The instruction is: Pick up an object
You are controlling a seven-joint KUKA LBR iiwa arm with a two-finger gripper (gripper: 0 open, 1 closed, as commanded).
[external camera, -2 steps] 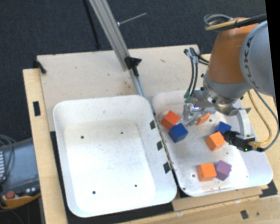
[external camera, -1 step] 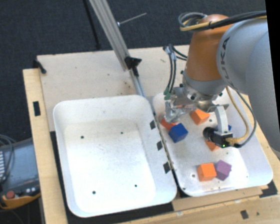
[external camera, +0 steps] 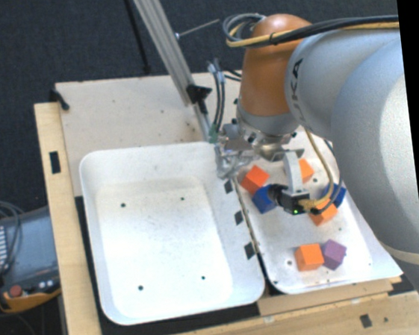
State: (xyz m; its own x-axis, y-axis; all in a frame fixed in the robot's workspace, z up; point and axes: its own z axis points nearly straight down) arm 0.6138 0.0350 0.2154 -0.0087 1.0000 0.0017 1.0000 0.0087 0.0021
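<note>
Robotics laboratory test cell. Indicators: an industrial arm [external camera: 352,102] mounted over a plywood bench [external camera: 113,114]; two white bins [external camera: 94,176] fixed side by side; small coloured blocks [external camera: 310,257] serving as test objects; an aluminium strut [external camera: 165,40]; a handheld controller [external camera: 21,259] with cabling at the left; dark carpet flooring [external camera: 30,41].

Floor [external camera: 44,39] around my bench is dark grey carpet, evenly lit with no hard shadows. Bench top [external camera: 64,239] is light wood with a paler board [external camera: 124,112] across its far part, and a slanted aluminium rail [external camera: 165,44] rises from that board toward the top of the view. At the left edge, down on the floor, sit a grey box [external camera: 23,248] with cables and something orange [external camera: 21,295], possibly a pendant.
</note>
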